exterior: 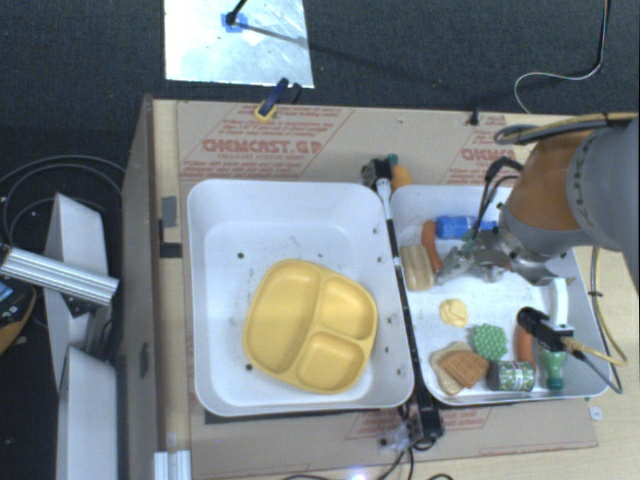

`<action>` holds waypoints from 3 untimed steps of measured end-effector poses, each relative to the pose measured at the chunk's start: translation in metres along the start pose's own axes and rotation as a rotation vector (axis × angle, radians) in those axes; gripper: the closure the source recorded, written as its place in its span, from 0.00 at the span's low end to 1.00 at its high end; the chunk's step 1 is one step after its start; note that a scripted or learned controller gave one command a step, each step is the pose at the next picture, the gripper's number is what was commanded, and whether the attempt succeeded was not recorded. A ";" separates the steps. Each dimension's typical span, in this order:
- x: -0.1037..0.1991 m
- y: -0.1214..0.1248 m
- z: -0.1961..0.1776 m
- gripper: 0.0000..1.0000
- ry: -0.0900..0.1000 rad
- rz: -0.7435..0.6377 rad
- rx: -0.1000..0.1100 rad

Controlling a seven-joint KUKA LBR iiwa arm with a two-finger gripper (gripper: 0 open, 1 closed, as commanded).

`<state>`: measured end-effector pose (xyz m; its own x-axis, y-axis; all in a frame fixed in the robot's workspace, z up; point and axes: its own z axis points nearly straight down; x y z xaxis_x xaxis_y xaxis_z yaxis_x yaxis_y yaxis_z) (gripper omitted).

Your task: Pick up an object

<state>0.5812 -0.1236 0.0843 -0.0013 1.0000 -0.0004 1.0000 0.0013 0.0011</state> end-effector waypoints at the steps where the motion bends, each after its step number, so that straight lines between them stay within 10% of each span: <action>1: 0.018 -0.069 0.000 0.00 0.001 0.001 0.001; 3: 0.038 0.046 0.000 0.00 0.000 -0.003 -0.001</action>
